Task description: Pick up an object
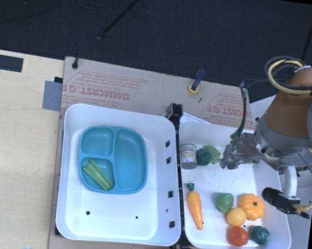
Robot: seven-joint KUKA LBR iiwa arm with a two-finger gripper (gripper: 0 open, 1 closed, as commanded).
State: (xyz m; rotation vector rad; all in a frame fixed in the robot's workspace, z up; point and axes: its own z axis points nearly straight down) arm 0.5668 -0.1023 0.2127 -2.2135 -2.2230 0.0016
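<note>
Camera view: gripper (230,161) low in right bin (277,247), approach step; jaw state impossible to tell. Just left of jaws, broccoli (208,155), then small can (187,155). Below jaws: carrot (195,208), green pepper (224,202). Next: descent squarely over broccoli, then closure.

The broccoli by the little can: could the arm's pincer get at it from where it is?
Probably yes. The pincer hangs just right of the broccoli, with bare bin floor between them; the can sits on its far side.
</note>
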